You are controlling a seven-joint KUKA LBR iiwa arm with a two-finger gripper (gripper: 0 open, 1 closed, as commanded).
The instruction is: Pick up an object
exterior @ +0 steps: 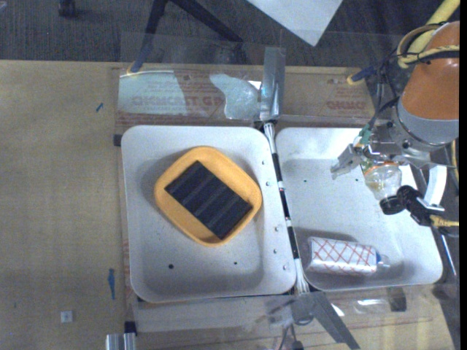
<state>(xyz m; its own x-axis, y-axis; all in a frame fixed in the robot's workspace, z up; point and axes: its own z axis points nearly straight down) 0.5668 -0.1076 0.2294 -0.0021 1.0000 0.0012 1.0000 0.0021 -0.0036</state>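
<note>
**A:** Shall we begin with the bins? We count two white ones side by side on the desk (58, 195). The left bin (146, 268) holds a single thing: an orange tray (169, 183) with rounded corners, turned at an angle, with a dark ribbed panel (208, 198) set in its top. It lies near the middle of that bin, a little toward the far side.

**B:** And the right bin (314, 152) holds a white tube (343, 257) with a red crisscross print, lying flat along the near wall, its cap end pointing right. We take that and the tray as the things to be picked (either would do).

**A:** Now the tool (368, 159). We see it over the far right part of the right bin, hanging from the grey arm with its orange band (430, 90). The tube lies well apart from it, toward us.

**B:** Is it wide or narrow?

**A:** We cannot tell. One pale metal piece juts left, and something clear and yellowish (381, 177) sits just beneath the wrist, but we cannot make out what it is or whether it is gripped.

**B:** Beyond the bins, we note a crumpled clear bag (237, 93) on the desk by the far edge.
</note>
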